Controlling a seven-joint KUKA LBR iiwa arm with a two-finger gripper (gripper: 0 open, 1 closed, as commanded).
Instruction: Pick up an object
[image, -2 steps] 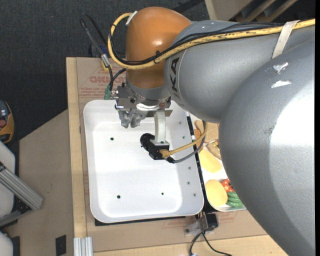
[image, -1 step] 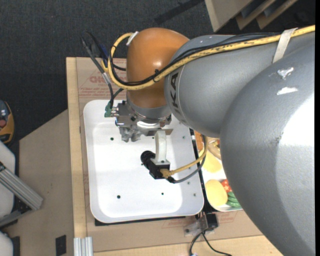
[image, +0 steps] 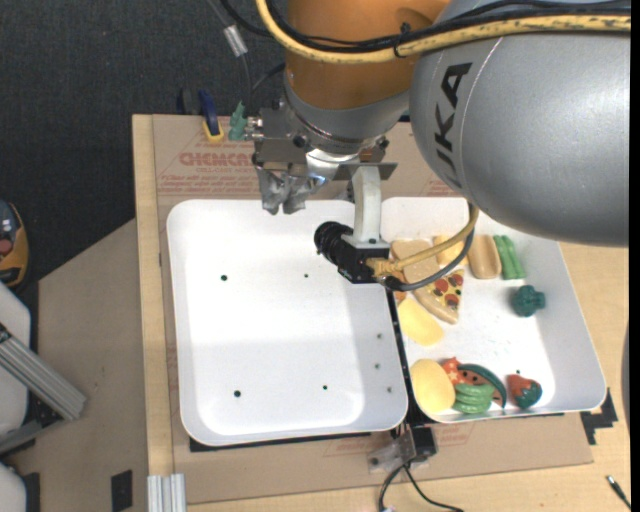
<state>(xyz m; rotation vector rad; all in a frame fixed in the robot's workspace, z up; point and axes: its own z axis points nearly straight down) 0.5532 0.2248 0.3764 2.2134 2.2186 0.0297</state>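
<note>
Several toy food pieces sit in the right bin (image: 575, 330): a pizza slice (image: 443, 295), a green piece (image: 526, 299), a yellow disc (image: 433, 383) and more near the front wall, while the left bin (image: 200, 340) has just dots on its floor. The gripper (image: 285, 195) hangs over the left bin's back edge, well apart from all of them, w/ nothing between its fingers; whether jaws are spread or closed I can't tell. I'd go for the green piece since it lies apart from the rest, centre over it, then descend straight and close.

The left bin (image: 270, 340) offers open floor; toy food (image: 455, 385) crowds the right bin (image: 570, 340), under the arm (image: 520, 100).
</note>
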